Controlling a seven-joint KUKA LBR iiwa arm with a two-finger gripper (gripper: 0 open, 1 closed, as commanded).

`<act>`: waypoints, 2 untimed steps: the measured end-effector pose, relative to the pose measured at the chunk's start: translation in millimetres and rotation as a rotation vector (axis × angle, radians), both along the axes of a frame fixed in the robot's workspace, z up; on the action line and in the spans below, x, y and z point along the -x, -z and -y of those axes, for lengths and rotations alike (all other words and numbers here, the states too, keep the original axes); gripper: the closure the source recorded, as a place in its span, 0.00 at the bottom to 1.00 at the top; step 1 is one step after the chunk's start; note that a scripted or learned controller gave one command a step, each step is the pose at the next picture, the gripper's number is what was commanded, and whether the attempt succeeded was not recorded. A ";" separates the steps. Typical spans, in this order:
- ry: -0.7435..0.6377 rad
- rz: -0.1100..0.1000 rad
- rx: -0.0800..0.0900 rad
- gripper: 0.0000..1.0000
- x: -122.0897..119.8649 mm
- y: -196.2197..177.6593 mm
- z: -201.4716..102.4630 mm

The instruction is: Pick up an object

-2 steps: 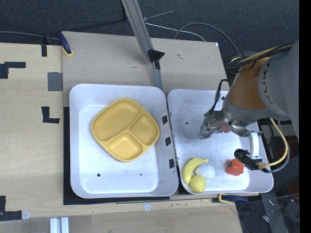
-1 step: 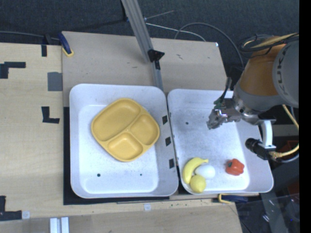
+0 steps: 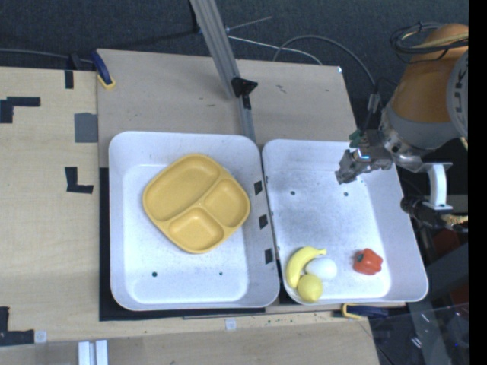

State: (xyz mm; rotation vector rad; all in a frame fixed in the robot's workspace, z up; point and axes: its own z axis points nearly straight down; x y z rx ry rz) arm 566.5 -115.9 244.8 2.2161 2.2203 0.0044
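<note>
In the right bin point(image 3: 327, 204), near its front edge, lie a yellow banana point(image 3: 302, 260), a white egg-like ball point(image 3: 323, 269), a yellow lemon point(image 3: 310, 287) and a red pepper point(image 3: 367, 261). My gripper point(image 3: 349, 169) hangs over the bin's far right part, well behind these objects, pointing down and left. Nothing shows between its fingers. The banana, ball and lemon touch each other; the red pepper lies apart to their right.
The left bin point(image 3: 129, 226) holds a yellow divided plate point(image 3: 196, 202). A grey metal pole point(image 3: 217, 36) slants from the top down to the gap between the bins. The arm's orange band point(image 3: 430, 90) sits at the right edge.
</note>
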 end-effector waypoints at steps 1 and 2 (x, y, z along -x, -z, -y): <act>0.000 -0.006 -0.002 1.00 -0.1 -4.6 -0.5; -0.005 -0.008 -0.003 1.00 15.2 0.1 -62.4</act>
